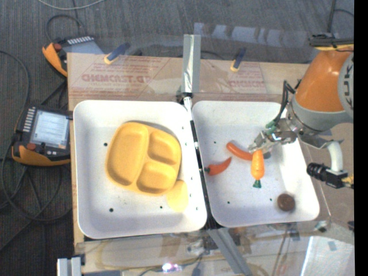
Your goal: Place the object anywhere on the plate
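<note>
The divided plate (145, 157) lies in the left bin (86, 211). A small disc (177, 195) lies at the plate's near right corner, touching it. In the right bin (299, 211) lie a chilli pepper (218, 167), a sausage (238, 150), a carrot (257, 165) and, nearer the front right corner, a round cookie (286, 201).

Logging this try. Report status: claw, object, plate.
Claw over right bin, by carrot's top; grip unclear. Carrot not on yellow plate in left bin. Orange sausage and chili beside it.
</note>
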Robot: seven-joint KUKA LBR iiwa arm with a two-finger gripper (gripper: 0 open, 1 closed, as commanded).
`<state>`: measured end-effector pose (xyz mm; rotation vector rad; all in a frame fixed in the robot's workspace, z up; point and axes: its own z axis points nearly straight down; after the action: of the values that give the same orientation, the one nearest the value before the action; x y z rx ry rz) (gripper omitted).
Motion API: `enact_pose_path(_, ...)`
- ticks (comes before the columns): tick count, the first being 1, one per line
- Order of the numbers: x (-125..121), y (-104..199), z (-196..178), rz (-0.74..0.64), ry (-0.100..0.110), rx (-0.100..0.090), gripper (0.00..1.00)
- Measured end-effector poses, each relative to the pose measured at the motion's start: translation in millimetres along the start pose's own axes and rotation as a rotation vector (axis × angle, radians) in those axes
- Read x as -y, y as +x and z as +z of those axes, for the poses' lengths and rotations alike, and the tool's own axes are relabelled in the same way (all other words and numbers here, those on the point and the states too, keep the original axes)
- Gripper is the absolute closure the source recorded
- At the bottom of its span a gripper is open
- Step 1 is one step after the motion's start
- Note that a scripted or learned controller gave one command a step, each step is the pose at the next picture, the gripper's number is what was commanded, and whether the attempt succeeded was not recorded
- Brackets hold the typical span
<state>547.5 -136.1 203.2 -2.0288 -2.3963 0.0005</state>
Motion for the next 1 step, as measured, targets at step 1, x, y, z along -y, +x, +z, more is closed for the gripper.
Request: enact_pose_path(1,-25.6,38.1,-0.9,-0.108,0.002,0.003,1.00)
